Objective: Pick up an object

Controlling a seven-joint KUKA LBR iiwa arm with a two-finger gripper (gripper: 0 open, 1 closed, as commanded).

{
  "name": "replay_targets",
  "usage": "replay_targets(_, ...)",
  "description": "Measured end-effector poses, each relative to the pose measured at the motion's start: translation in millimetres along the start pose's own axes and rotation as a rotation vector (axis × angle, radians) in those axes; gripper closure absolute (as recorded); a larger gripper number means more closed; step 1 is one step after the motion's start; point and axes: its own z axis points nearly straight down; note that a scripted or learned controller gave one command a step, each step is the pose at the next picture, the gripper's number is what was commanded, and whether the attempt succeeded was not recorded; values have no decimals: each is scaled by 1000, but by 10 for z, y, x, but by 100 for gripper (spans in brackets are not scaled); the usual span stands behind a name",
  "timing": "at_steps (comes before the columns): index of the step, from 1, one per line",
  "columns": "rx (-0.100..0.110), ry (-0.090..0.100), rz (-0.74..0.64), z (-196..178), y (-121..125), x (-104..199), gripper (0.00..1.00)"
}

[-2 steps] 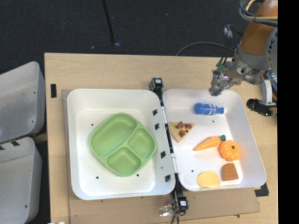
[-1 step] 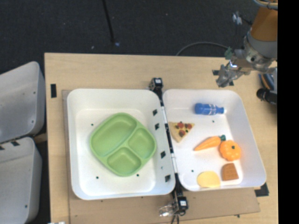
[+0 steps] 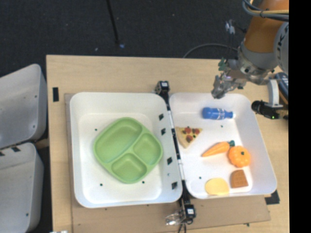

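Above the far edge of the right bin [image 3: 257, 144], the claw [image 3: 221, 90] hangs from the grey arm [image 3: 260, 42], which reaches in from the right with its orange band high near the frame's top corner. Whether the claw is open or closed cannot be told from this angle, and nothing is seen held in it. Just below the claw, a blue bottle [image 3: 217, 113] lies on its side near the bin's far wall. Toward the divider, a pizza slice [image 3: 188, 135] rests flat on the bin floor. A carrot [image 3: 216, 149] lies at a slant in the middle of the bin, its green tip just beside a small pumpkin [image 3: 239, 156]. Near the front wall sit a yellow disc [image 3: 216, 186] and, beside it, a brown square piece [image 3: 238, 178] that lies right under the pumpkin. The left bin [image 3: 80, 144] holds a green divided plate [image 3: 128, 150] with three compartments, set at an angle. Both bins rest on the tan surface [image 3: 97, 72], touching along their shared middle edge.
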Motion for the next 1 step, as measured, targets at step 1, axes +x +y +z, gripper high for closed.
replay_targets(1,1,1,-1,135,-266,513,100)
